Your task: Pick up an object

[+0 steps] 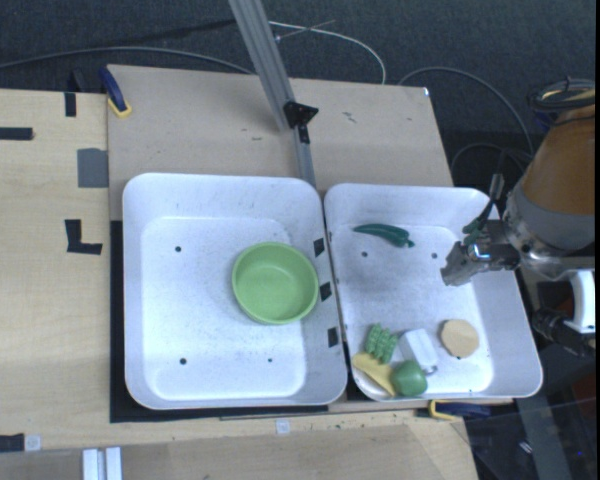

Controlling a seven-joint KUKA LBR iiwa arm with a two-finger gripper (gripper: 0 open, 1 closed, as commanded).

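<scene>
A: What lies nearest the camera?

B: In the near corner of the right bin (pixel 500 383) there is a small heap: a yellow piece (pixel 372 373) at the near edge, a green ball (pixel 410 379) just beside it, a ridged green item (pixel 381 343) behind them and a white block (pixel 420 349) touching the ball. A round tan disc (pixel 460 338) lies a little to their right, apart from the heap.

A: And the left bin?

B: The left bin (pixel 155 268) holds a green bowl (pixel 274 283), upright, toward its right side.

A: Where is the arm?

B: It comes in from the right. The gripper (pixel 460 266) hangs over the right bin's right side, farther back than the tan disc. I cannot tell how it is set, and nothing shows in it.

A: Anything beyond it?

B: A dark green, pepper-shaped object (pixel 383 233) lies toward the far end of the right bin, left of the gripper and well apart from it. Past the bins a grey pole (pixel 265 48) slants across the bench.
</scene>
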